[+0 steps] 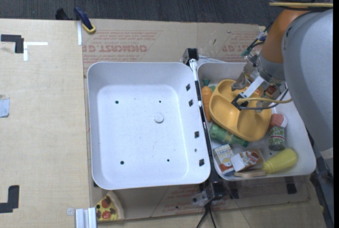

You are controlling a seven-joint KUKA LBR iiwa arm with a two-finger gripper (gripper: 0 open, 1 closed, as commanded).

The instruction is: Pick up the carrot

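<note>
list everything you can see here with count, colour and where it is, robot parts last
left bin: 1, white, centre of the bench
right bin: 1, white, beside the left bin, holding the toys
yellow dish: 1, yellow, tilted in the right bin
carrot: 1, orange, left edge of the right bin, against the dish
green item: 1, green, under the dish's lower edge
small jar: 1, green with a red top, right of the dish
yellow bottle: 1, near corner of the right bin
pizza slice toy: 1, on the bench below the left bin
arm: 1, grey with an orange band, from the right
gripper: 1, over the dish
</note>
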